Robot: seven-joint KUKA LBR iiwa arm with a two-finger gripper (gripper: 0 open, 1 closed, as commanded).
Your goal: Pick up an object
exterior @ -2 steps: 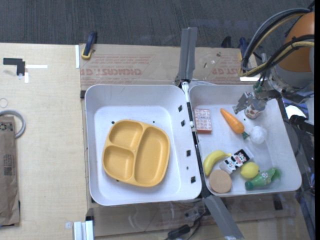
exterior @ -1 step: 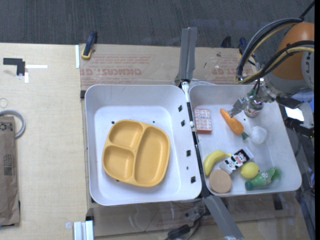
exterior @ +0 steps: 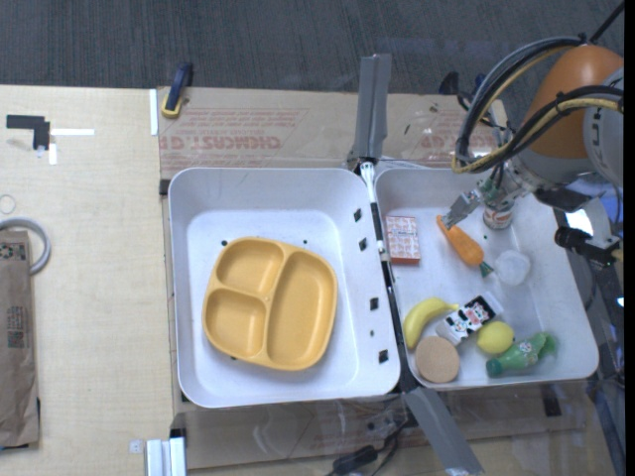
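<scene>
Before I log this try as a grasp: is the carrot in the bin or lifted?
In the bin. The carrot lies flat on the right bin's floor, beside the gripper, not visibly between its jaws.

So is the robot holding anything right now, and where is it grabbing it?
It cannot be told. The end effector sits low in the right bin, just beside the carrot, but nothing visibly sits in its grip.

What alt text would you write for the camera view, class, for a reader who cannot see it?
A grey robot arm's hand hovers over the right bin near a carrot, above a banana, lemon and other toy foods. The left bin holds a yellow divided plate.
</scene>
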